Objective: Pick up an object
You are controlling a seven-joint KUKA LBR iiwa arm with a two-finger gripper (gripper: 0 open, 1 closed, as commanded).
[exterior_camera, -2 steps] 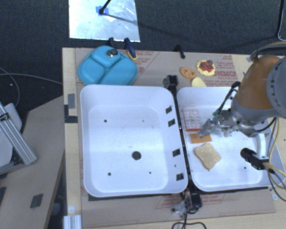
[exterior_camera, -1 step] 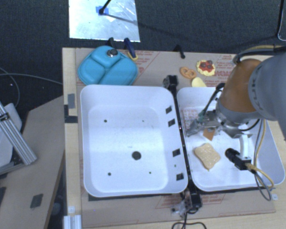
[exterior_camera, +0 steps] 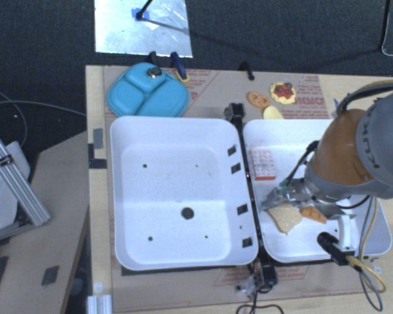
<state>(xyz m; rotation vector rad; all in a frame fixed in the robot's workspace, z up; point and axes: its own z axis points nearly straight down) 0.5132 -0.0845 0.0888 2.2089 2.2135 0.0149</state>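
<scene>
1. Pale tan wedge-shaped toy food piece is lying flat on the floor of the right white bin, near the bin's front-left part, close to the divider.
2. Small orange toy piece is lying just beside the tan wedge, on its right, partly under the arm.
3. Two-finger gripper is sitting right over the tan wedge's upper edge, metal tip pointing left. Cannot tell if the claw is released or clenched, and cannot tell if it is touching the wedge.
4. Grey arm with orange band is reaching in from the right and covering much of the right bin's right half.
5. White card with red print is lying flat in the same bin, behind the gripper, near the divider.
6. Left white bin is sitting alongside, touching the right one; a dark round spot is showing on its floor.
7. Blue plastic compartment tray is resting on the bench behind the left bin.
8. Pretzel-shaped toy, round red-topped toy and pale yellow toy are lying on the bench behind the right bin.
</scene>
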